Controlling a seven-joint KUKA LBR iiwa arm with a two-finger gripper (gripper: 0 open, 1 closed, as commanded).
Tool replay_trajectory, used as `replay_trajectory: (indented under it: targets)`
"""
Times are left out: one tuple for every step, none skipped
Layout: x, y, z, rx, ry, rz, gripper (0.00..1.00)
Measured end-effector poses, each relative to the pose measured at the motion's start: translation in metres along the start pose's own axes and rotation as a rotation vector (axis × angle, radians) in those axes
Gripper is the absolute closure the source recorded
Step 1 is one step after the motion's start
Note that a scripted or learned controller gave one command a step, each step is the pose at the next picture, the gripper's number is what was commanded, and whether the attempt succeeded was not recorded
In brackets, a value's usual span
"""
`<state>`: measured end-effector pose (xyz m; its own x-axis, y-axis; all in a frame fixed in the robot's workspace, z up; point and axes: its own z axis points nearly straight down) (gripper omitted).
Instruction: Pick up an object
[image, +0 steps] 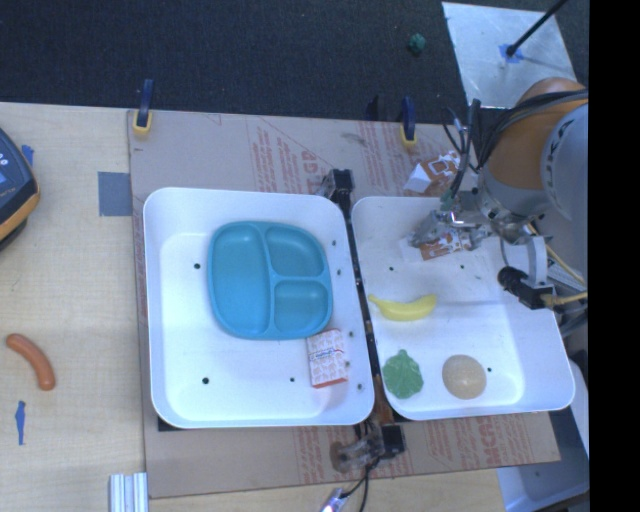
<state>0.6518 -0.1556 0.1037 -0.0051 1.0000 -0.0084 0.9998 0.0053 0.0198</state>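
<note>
Right now the end effector (452, 222) hangs over the upper part of the right bin (520, 400), at the frame's upper right, directly above a small brown-and-white packet (442, 245) that lies slantwise along the bin floor. I cannot tell how its grasping parts stand. The arm (545, 140) comes in from the right edge, wrist bent downward. Lower in that bin, well apart, lie a banana (404, 307), a green toy (402, 373) and a tan ball (464, 377).

Grey arm (560, 150) entered from right, orange band above wrist uppermost. Wrist angled down and leftward. Gripper (448, 222) hung low at arm's left end, cables looping around wrist.
</note>
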Motion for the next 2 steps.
replay_trajectory:
  targets:
    - [-0.001, 0.003, -0.015, -0.007, -0.001, -0.002, 1.00]
    - [0.071, -0.022, -0.090, 0.021, 0.009, 0.000, 1.00]
